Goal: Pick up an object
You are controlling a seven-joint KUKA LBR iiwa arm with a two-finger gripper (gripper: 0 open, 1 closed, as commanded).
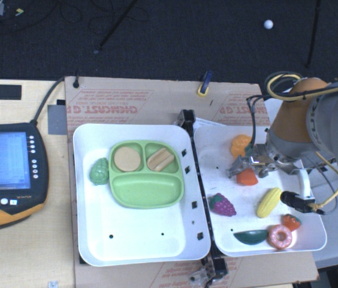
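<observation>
**Op:** Logging from the remote desk. My arm (304,122) comes in from the right of the frame; the gripper (247,168) sits low in the right bin (319,236), at its upper middle. Just under the tip is a small red-orange toy (248,177), maybe a pepper or tomato. That's my likely pick.

**Spotter:** Is it gripped?

**Op:** I cannot tell. The wrist and cables crowd the spot, so I won't call the pincer wide, narrow or loaded. The toy looks touching or just beside the tip, no more than that.

**Spotter:** How will it handle?

**Op:** My guess: hollow plastic play food, light, stiff, smooth skin, rounded. Likely to squirt sideways if pinched off-centre. I'd take it across its widest middle, not the tapered end. Not fragile.

**Spotter:** Neighbours?

**Op:** An orange toy (240,144) just above it, near the bin's upper edge. Purple grapes (222,204) lower left by the divider. Yellow corn (268,202) lower right of the target, apart from it. Along the bottom: a dark green piece (252,237), a pink doughnut (280,237), a strawberry (290,222).

**Spotter:** Left bin?

**Op:** Left bin (91,233) holds a green divided tray (145,191) and a green lump (99,171) beside it. Well apart from the work.
</observation>
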